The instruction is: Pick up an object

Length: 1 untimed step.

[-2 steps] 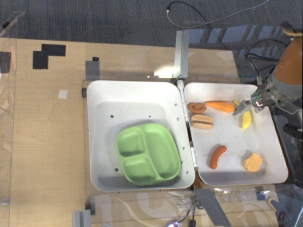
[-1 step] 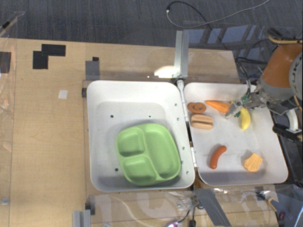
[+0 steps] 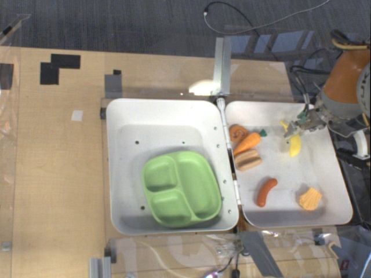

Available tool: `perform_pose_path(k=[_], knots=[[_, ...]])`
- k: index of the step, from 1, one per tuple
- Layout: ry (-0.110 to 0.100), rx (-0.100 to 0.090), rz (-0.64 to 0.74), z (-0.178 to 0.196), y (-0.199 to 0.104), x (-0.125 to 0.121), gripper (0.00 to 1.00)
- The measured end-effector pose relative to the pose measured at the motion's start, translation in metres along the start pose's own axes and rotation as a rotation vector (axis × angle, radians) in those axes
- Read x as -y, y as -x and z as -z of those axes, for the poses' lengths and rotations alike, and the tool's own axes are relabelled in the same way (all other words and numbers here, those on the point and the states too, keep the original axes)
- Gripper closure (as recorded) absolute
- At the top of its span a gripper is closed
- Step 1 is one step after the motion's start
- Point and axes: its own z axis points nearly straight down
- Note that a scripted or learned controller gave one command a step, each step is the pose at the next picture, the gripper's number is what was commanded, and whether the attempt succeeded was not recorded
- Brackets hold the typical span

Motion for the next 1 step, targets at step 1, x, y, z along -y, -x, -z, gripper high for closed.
perform_pose_path(k=[1], knots=[[-0.007, -0.003, -0.023, 0.1025, -0.0241, -0.0254, 1.0]])
